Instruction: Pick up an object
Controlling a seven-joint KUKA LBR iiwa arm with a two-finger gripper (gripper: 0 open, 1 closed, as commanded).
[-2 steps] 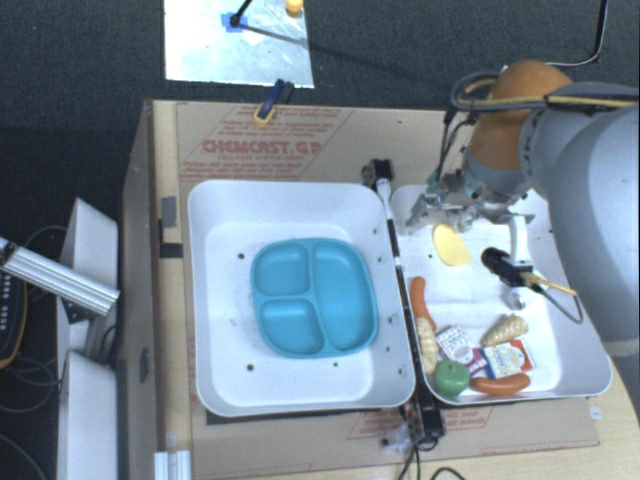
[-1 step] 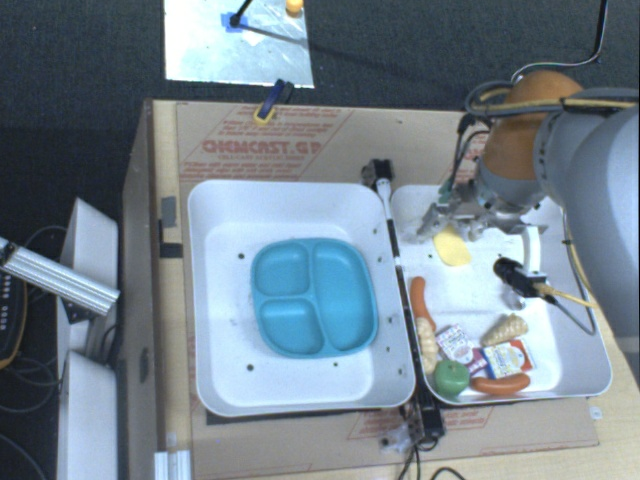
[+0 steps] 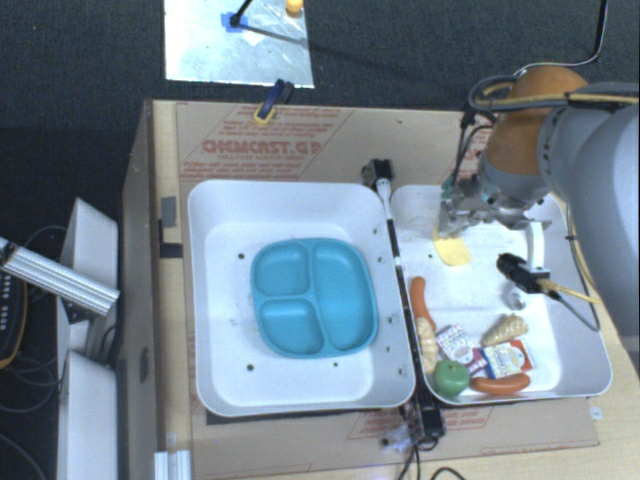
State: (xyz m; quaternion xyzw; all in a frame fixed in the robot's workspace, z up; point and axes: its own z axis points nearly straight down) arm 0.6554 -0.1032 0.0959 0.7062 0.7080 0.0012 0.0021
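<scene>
A blue divided tray (image 3: 313,297) sits in the left bin (image 3: 215,298). In the right bin (image 3: 590,363), a yellow block (image 3: 453,252) lies just below the gripper (image 3: 452,218) (finger state impossible to tell), with toy foods clustered nearer the front
</scene>
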